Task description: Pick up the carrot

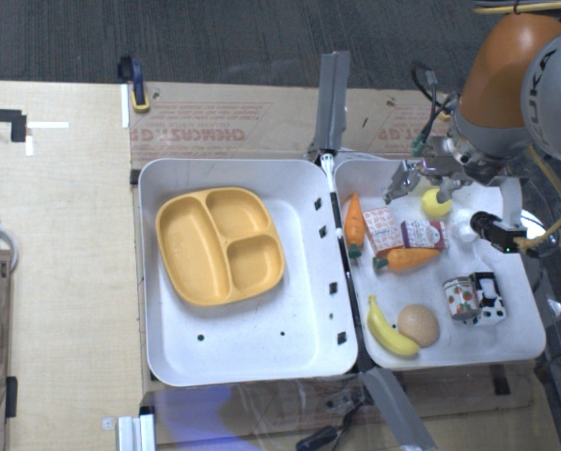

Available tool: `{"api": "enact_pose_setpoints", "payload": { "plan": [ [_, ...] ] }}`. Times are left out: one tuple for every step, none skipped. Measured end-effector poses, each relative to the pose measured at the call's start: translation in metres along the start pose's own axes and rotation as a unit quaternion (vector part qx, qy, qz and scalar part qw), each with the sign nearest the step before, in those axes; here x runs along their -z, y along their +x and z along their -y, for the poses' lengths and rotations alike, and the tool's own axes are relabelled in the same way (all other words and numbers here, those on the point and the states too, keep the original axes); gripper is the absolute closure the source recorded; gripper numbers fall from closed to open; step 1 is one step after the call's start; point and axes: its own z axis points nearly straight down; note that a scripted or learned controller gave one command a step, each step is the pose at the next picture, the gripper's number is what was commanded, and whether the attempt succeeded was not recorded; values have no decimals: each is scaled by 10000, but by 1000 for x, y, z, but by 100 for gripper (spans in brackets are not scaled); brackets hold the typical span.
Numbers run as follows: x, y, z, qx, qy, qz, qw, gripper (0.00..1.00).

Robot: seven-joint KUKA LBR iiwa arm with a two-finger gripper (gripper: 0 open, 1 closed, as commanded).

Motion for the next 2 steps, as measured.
{"api": "enact_pose_setpoints", "payload": {
  "plan": [
    [-91, -1, 10, -995, -85, -5, 9950, 0],
    [-91, -71, 52, 2846, -108, 48, 9586, 0]
  ]
}}
